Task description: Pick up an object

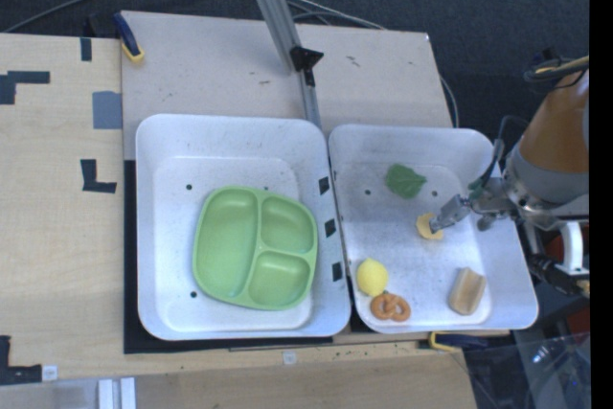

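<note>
You have five items in the right bin (498, 302), one green plate (255, 248) left; gripper (438, 223) touches a yellow piece (427, 227), jaws' state unclear.

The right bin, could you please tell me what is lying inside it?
The right bin holds a green leaf, a lemon, a pretzel, a tan block and a small yellow piece, partly covered by the pincer.
</note>
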Robot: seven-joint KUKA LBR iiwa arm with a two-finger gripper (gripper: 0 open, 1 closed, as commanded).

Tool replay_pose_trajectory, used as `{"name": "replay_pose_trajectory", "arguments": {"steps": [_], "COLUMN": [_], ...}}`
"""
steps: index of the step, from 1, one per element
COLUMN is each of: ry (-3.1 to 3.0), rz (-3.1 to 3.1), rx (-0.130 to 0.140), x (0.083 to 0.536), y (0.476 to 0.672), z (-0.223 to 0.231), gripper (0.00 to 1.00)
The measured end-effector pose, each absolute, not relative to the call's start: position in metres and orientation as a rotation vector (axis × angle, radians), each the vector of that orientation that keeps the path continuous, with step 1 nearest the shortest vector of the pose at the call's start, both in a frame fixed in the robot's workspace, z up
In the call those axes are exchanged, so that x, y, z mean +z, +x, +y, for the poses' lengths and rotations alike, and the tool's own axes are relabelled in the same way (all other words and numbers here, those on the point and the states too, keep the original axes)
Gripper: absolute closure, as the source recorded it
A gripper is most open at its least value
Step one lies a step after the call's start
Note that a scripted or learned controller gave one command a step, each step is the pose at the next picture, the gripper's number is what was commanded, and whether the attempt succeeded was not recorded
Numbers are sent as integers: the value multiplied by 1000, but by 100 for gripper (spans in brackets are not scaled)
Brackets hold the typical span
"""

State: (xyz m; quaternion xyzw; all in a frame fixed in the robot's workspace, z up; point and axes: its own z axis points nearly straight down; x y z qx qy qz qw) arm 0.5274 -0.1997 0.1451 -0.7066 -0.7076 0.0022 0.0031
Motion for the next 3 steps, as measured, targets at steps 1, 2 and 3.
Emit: {"name": "replay_pose_trajectory", "arguments": {"steps": [1,2,3], "ry": [-2215,-2216,-2222], "rz": [-2219,-2223,-2227], "rx": [6,2,-3], "x": [91,104,165], "y": [526,527,535], "z": [-198,-198,-196], "gripper": [0,100,100]}}
